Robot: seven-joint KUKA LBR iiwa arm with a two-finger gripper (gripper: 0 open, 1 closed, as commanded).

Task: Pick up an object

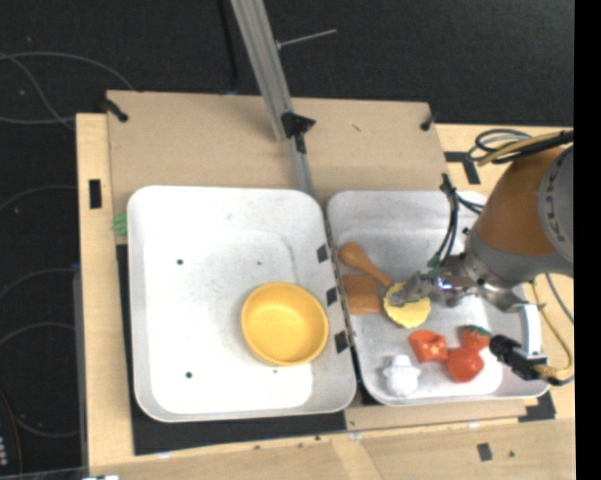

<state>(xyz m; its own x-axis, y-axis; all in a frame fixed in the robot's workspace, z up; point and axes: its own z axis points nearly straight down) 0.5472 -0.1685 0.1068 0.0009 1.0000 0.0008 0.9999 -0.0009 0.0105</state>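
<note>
The tool (412, 290) hovers over a pale yellow disc (410, 313) in the right bin (380, 213), finger state impossible to tell.

Two white bins (160, 268) sit side by side on the tabletop (230, 148). One yellow bowl (284, 323) lies well apart from the tool (417, 290), in the far bin. Near the tool: one wooden utensil (360, 273), one pale yellow piece (408, 311) just beside the tool, two red pieces (429, 346) and one white piece (401, 374).
</note>
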